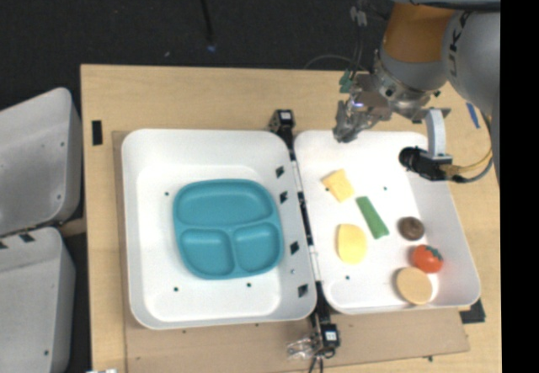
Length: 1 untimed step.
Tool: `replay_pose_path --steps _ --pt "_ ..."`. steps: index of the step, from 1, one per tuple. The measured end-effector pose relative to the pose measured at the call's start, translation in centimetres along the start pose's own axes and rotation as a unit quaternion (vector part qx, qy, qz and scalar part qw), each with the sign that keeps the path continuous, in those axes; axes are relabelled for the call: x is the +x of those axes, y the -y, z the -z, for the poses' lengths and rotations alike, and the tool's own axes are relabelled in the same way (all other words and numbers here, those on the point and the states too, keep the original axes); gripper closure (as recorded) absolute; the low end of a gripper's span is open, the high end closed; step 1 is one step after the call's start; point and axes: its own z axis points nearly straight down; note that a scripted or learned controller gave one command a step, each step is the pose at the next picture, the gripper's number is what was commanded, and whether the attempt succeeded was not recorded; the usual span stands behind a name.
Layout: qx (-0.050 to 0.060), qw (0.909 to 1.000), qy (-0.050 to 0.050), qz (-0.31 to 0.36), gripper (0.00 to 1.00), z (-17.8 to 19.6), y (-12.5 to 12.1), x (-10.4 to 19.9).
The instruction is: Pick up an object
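Note:
My gripper [346,130] hangs over the far left corner of the right bin [450,220], above the bin floor with nothing seen between its fingers. In that bin lie a yellow wedge [338,185], a green stick [371,216], a pale yellow oval piece [351,243], a brown round piece [411,228], a red tomato [427,258] and a tan disc [414,285]. The yellow wedge is the nearest, a short way in front of the gripper.
The left bin [143,194] holds a teal divided plate [227,226]. A ridge with black clips [296,194] separates the two bins. The wooden bench edge [210,81] runs behind both bins.

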Motion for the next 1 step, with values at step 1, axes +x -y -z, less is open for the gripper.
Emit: replay_pose_path --steps 1 --pt "0.000 1.0000 0.000 0.000 1.00 -0.86 0.38 4.21"
